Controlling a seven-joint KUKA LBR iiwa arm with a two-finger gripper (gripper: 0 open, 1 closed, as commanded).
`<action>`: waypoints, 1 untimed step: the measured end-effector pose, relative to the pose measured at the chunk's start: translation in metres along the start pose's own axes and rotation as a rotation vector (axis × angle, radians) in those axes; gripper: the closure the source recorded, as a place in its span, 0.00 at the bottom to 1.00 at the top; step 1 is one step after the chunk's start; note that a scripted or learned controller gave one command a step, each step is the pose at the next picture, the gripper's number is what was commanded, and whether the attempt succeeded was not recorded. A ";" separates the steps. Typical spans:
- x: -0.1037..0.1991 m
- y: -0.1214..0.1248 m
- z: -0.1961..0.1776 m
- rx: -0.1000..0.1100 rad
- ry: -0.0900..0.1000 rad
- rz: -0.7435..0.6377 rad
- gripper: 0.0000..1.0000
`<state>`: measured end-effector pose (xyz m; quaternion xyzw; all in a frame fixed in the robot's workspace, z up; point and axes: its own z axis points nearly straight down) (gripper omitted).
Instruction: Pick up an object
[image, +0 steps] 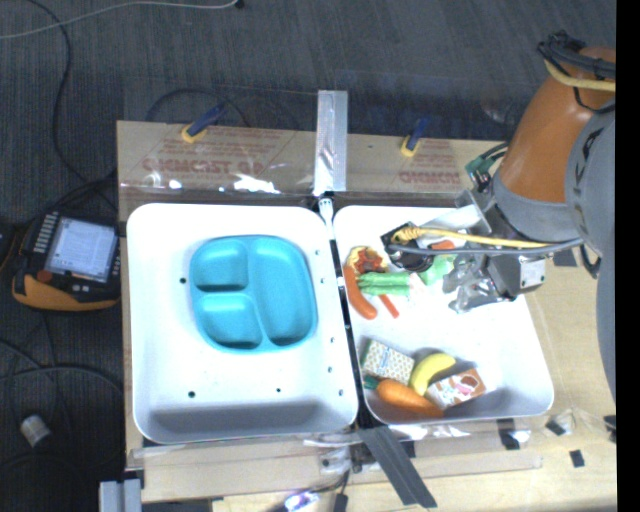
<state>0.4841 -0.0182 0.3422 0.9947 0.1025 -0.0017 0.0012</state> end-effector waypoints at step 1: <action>0.037 -0.007 -0.039 0.002 0.000 -0.019 1.00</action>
